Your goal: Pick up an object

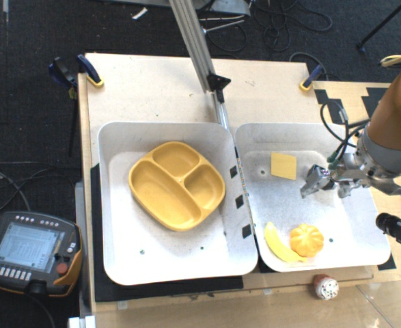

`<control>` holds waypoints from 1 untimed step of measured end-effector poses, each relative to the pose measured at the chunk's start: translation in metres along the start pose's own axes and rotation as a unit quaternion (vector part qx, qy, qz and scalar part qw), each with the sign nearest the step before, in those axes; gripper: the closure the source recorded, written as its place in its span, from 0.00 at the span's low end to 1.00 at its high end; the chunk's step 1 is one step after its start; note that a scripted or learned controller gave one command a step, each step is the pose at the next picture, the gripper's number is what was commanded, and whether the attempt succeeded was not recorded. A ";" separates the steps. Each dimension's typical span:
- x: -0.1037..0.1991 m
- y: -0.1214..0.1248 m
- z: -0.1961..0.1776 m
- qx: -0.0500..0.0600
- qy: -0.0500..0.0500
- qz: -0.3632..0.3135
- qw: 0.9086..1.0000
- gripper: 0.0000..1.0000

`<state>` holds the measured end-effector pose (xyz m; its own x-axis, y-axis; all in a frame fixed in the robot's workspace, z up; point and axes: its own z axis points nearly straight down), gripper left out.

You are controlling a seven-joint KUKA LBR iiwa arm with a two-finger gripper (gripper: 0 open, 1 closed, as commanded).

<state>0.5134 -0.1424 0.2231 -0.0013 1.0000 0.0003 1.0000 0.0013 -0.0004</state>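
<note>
Three yellow things lay in the same bin [364, 183] as the gripper [312, 181]: a flat square block [283, 165] just up and to its left, and, well below it near the front rim, an orange ball-like fruit [306, 239] touching a banana slice [277, 244]. The gripper hung over the bin's bare floor between them, its tip pointing left toward the divider. Whether its fingers stood apart or together could not be told; the tip was too small and blurred. Nothing showed between them, so I judged nothing was held.

Far off to the gripper's left, in the other bin [118, 251], sat a yellow divided plate [177, 184]. A small dotted ball [326, 288] rested on the bench outside the bins, below the fruit.

The step looked like the approach: the arm [391, 135] had reached in from the right but had not settled on anything. The block seemed the nearest candidate. Taking it would call for a short shift up and left, a descent over it, and a close across its sides; being flat, it might slip out.
</note>
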 end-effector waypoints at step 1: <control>0.000 0.000 0.000 0.000 0.000 0.000 1.000 0.00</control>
<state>0.5134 -0.1425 0.2232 -0.0007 1.0000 0.0004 1.0000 0.0007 -0.0005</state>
